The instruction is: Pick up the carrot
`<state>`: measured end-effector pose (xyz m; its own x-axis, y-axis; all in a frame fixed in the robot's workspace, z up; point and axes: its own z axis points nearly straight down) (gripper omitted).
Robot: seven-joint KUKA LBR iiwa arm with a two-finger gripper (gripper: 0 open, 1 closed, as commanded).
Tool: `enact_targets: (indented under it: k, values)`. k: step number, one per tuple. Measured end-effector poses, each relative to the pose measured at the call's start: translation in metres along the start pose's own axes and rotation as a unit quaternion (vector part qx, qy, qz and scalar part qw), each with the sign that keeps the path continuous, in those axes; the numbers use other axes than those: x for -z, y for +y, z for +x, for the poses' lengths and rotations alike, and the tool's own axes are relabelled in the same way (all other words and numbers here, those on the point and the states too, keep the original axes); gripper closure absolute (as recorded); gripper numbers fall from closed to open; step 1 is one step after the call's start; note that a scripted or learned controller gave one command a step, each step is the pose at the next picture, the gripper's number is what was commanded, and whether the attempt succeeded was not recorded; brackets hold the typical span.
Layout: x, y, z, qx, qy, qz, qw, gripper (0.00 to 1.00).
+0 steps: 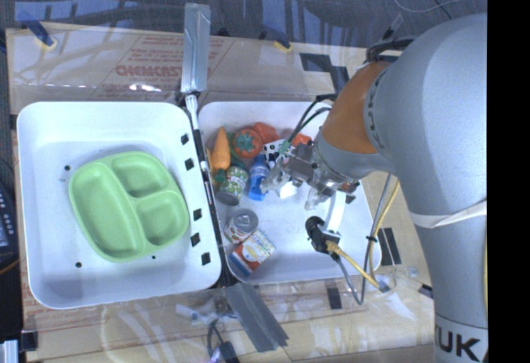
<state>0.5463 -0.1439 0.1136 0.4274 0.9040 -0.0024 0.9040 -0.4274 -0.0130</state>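
Lowered into the right bin [364, 225], the claw [281, 175] is seen among the clutter near the bin's middle; whether it is open or closed cannot be told, as its tip is lost against the small items beneath it. Nothing can be made out as being gripped. The arm [431, 129] is extended in from the right, with its orange band [352, 117] just above the wrist.

The carrot [219, 150] is found at the left side of the right bin, close to the dividing wall, lying roughly lengthwise with its narrow end toward the far edge. It is set apart from the claw, with a round orange and green toy [247, 142] and a blue item [257, 184] placed between them. A small can [242, 225] and a packet [252, 251] are seen nearer the front of the same bin.

In the left bin [50, 137], a green divided tray [128, 204] is laid. Both bins are carried on the bench [99, 63].
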Motion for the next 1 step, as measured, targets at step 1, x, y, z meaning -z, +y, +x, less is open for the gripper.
enact_targets:
  k: [1]
  values:
    - [0.0008,0.0006,0.0001,0.0,0.0,-0.001,1.0,0.0]
